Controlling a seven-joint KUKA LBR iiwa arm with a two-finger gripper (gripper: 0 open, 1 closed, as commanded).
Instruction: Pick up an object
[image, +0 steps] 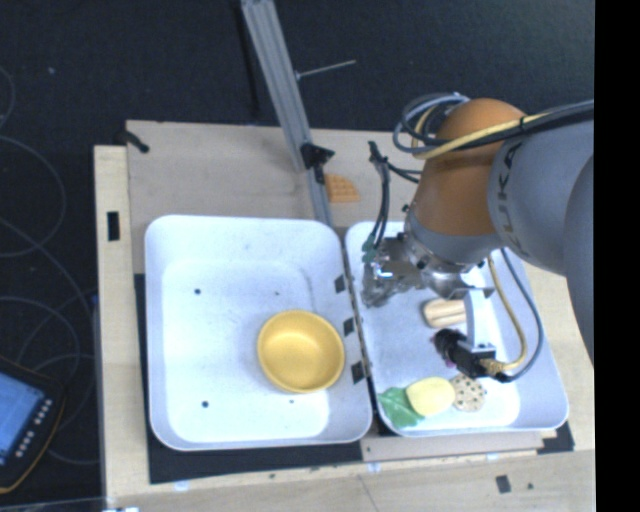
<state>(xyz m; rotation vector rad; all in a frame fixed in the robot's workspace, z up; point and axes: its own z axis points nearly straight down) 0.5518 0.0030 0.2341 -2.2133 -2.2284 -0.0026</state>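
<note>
Two shallow white plastic bins sit before you on the pale wooden tabletop (240, 150). Nearest, along the right bin (545, 400)'s front rim, lie a green leaf-shaped piece (396, 404), a smooth yellow oval (430, 396) and a speckled round biscuit (468, 394), close together. A glossy yellow bowl (300, 350) rests in the left bin (200, 290), with open floor around it. Farther back, a tan cylinder (445, 313) lies beside the gripper (378, 290), near the dividing edge; you cannot tell how its fingers stand.

You can't read gripper (378, 288) finger state: too blurred. Arm (520, 190) hides right bin (540, 400) far half, cut off at right edge.
</note>
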